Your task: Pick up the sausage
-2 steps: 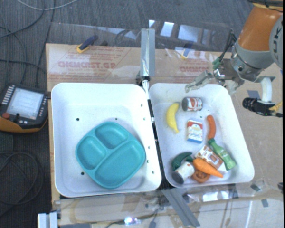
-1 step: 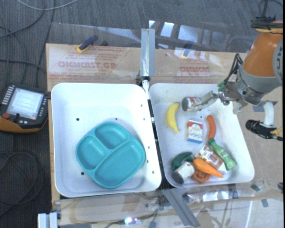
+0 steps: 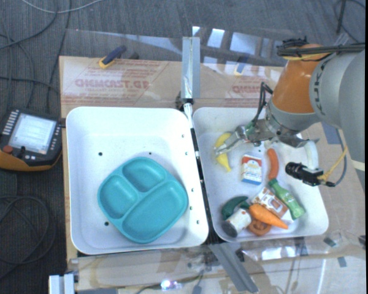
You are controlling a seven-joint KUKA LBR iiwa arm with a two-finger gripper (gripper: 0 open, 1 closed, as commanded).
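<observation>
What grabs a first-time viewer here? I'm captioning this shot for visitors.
First, the big teal tray lying alone in the left bin. Then the arm with its orange band, reaching over the right bin, claw above the banana; the sausage lies beside a small carton.

One fixed camera looks down at a slant from above the surface [image 3: 110, 78], far enough to take in both white bins side by side; the arm [image 3: 331, 90] enters from three o'clock.

Claw [image 3: 238, 135] above banana [image 3: 222, 149], sausage [image 3: 272, 162] nearby
</observation>
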